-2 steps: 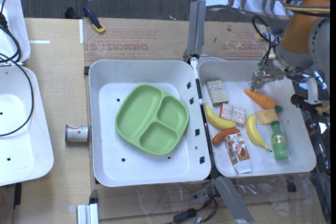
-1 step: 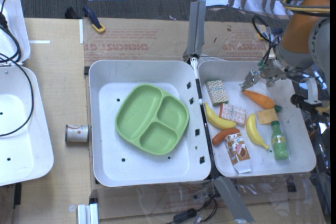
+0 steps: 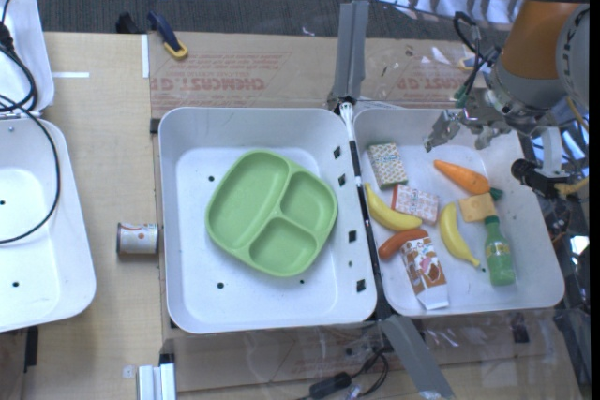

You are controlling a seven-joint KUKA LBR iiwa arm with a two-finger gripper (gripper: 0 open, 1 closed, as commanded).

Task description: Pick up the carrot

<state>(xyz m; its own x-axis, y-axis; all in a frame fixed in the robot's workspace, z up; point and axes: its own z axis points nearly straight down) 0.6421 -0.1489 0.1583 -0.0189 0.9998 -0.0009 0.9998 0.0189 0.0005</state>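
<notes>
A pale wooden counter (image 3: 103, 192) carries two shallow white bins side by side. Nearest in the right bin (image 3: 539, 290) lie a small carton (image 3: 427, 273), a green bottle (image 3: 498, 253) and two bananas; further back the carrot (image 3: 461, 176) rests on its side, just beside a yellow block (image 3: 476, 207). Beyond it hangs the gripper (image 3: 466, 132), fingers spread apart and holding nothing. The carrot looks a light, stiff, smooth toy; grasping across its thick orange middle seems safest.
</notes>
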